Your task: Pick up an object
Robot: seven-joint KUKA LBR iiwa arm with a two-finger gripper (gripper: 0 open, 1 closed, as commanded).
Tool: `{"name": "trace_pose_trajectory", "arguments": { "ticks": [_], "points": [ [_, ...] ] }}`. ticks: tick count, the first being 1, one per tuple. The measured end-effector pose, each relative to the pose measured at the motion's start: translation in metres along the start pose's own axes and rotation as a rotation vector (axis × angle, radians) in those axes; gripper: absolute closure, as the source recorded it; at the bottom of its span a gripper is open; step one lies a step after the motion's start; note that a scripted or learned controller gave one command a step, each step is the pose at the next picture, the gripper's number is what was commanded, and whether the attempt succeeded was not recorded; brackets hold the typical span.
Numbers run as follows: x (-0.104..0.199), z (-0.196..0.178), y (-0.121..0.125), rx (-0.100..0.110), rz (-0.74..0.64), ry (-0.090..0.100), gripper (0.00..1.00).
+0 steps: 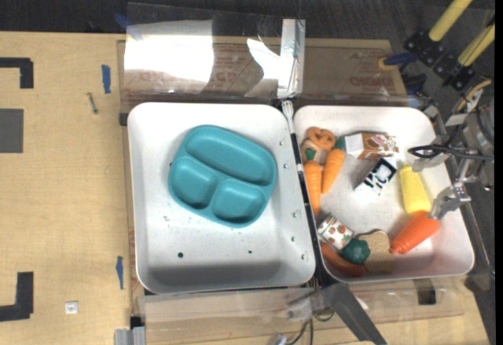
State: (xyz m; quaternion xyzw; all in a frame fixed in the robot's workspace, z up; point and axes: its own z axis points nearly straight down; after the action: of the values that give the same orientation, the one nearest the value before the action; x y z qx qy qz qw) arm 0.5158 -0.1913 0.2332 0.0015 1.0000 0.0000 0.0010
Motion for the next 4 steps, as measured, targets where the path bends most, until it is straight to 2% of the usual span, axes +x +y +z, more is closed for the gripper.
{"name": "trace_pose_trajectory", "arguments": {
  "ticks": [1, 2, 3, 4],
  "points": [
    [0.038, 0.111, -0.023, -0.003, 0.037, 0.009, 0.0],
    [0.033, 0.146, -0.032, 0.001, -0.295, -0.004, 0.0],
    [-0.05, 0.082, -0.03, 0.002, -0.246, -0.008, 0.0],
    [0.002, 0.145, -0.03, 0.001, -0.237, -0.007, 0.0]
  ]
}}
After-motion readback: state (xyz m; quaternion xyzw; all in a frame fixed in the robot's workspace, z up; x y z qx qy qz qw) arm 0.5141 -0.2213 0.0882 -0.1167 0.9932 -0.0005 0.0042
